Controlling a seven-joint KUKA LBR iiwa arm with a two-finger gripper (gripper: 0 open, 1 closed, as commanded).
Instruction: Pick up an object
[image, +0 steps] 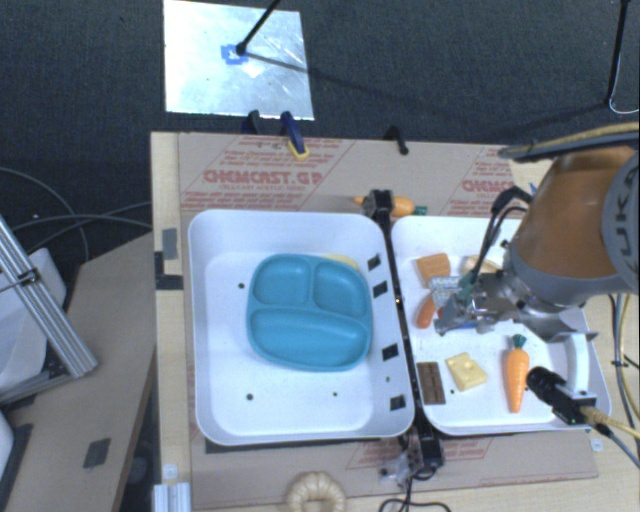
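Left bin (215, 400) just has a blue divided plate (308, 310). The right bin (440, 225) holds an orange block (433, 267), yellow cheese wedge (465, 371), carrot (515, 376) and brown bar (430, 382). The claw (455, 305) hangs over that bin below the orange block, can't tell if it's open.

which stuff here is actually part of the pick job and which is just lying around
Part of the job:
gripper, low in the right bin
orange block
small carrot piece by the gripper
yellow cheese piece
carrot
brown bar

Just lying about:
blue divided plate in the left bin
clamp on the board's far edge
foil sheet on the floor
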